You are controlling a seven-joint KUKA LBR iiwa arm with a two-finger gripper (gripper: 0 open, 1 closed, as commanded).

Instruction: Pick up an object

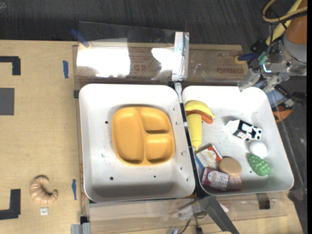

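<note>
Honestly, nothing is picked yet: my end effector hangs over the right bin's far right corner, and I cannot tell its state. The yellow bottle lies untouched along that bin's left wall.

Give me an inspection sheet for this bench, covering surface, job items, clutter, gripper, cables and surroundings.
Surface: wooden bench bearing left bin and right bin, side by side.
Job's things: right bin holds a banana, yellow bottle, black-and-white toy, white ball, green bumpy toy, two packets and a round brown lid. Left bin holds a yellow divided tray.
Clutter: croissant-shaped toy on the bench, outside the bins.
Gripper: gripper above the right bin's far right corner; finger state unclear.
Cables: yellow loop at top right.
Surroundings: dark floor; clear panel behind the bins.
</note>
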